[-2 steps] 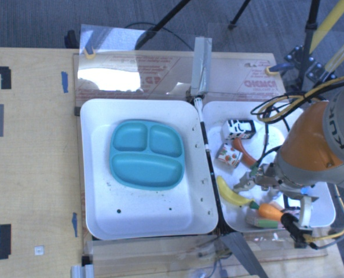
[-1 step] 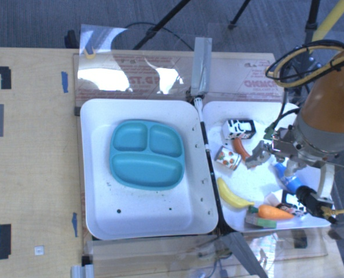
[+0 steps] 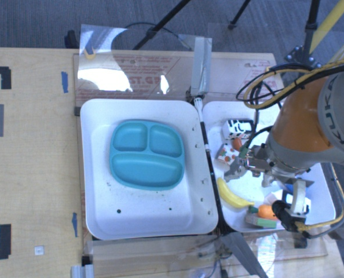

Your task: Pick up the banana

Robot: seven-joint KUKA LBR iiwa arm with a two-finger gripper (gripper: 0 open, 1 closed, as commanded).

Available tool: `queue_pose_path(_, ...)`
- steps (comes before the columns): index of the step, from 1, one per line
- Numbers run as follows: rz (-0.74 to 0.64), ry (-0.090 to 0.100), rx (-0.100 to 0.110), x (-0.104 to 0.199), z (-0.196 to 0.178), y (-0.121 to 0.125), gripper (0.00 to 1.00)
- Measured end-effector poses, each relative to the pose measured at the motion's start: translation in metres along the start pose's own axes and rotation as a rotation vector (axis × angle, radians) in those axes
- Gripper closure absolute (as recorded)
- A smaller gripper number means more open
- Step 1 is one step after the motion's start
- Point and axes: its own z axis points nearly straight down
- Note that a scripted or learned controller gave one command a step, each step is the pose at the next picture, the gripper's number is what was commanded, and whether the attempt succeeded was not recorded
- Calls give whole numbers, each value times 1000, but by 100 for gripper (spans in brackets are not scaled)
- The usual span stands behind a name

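The banana (image 3: 232,194), yellow and curved, lies in the right bin (image 3: 328,213) near its front left corner, close to the divider between the bins. My gripper (image 3: 252,174) hangs over the right bin just behind and to the right of the banana. Its two grey fingers stand spread open with nothing between them. The grey arm with its orange band (image 3: 299,120) reaches in from the right and hides much of the bin floor.
A blue divided plate (image 3: 147,154) lies in the left bin (image 3: 97,207). The right bin also holds a black-and-white item (image 3: 238,126), a red-and-white item (image 3: 228,151), an orange ball (image 3: 266,211) and a green piece (image 3: 261,222) near the banana's right end.
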Motion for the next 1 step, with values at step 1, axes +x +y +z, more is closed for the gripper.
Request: queue_pose_path(1, -196, 1, 1, 29, 0, -6, 0)
